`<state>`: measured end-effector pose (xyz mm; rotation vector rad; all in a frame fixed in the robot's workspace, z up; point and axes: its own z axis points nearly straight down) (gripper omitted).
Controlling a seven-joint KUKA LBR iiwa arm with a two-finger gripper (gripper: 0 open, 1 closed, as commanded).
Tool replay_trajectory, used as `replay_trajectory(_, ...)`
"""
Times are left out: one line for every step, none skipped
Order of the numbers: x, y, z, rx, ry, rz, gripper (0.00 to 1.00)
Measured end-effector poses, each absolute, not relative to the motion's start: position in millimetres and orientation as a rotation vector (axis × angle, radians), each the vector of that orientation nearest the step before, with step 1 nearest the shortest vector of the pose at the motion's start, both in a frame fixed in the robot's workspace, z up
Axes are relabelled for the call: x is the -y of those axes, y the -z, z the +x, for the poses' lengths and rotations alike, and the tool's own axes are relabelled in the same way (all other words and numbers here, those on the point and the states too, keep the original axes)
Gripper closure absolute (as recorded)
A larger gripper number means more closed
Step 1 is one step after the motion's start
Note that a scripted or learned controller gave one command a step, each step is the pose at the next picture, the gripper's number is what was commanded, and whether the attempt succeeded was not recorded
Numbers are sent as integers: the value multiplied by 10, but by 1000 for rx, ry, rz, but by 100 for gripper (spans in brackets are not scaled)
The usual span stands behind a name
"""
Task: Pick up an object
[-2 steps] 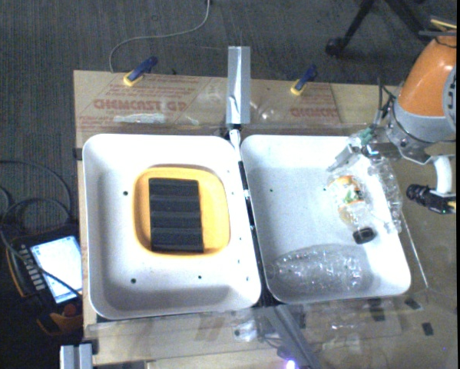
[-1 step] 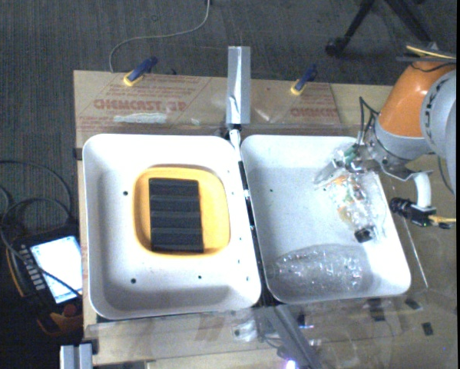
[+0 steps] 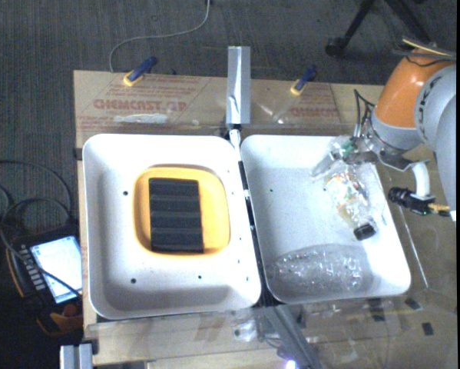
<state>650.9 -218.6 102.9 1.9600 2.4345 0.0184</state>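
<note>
Currently, in the camera view, the arm (image 3: 429,106) reaches over the upper right corner of the right bin (image 3: 291,206), and its gripper (image 3: 358,151) sits in a clear crinkled plastic package (image 3: 351,191) that hangs or lies directly beneath it; whether the package is clamped cannot be determined. Below it, well apart, a clear bubbled plastic item (image 3: 318,267) lies near the same bin's front wall, while the left bin (image 3: 107,206) contains a yellow sponge with a black ridged top (image 3: 180,212)
</note>
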Motion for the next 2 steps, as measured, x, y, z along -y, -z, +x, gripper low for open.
replay_trajectory(2175,-1132,6520,-2434,-18,1955,100)
replay_trajectory(2164,-1026,6736,-2344,-11,2110,100)
